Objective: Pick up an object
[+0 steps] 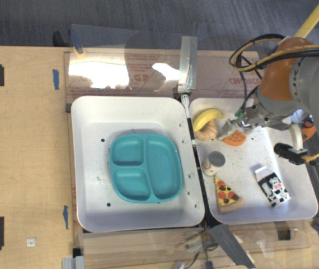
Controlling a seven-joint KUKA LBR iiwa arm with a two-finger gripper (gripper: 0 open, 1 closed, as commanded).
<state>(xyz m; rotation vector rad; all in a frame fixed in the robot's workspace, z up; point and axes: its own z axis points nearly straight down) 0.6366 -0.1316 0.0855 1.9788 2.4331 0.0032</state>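
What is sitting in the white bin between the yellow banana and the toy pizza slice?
In the camera view, between the yellow banana and the toy pizza slice lie a tan lumpy piece and a small grey-capped round object.

My left bin (87, 167) carries 1 teal plate (146, 167) with 3 compartments, sitting centred. Beyond both bins, at 12 o'clock, a clear plastic sheet (126, 72) glares — blue tape (55, 78) at 10.

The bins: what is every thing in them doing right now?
Teal plate: flat in left bin.
Banana: lying at right bin's top left.
Pizza slice: flat, near front.
Gripper: low by the orange piece.
White box: lying flat.
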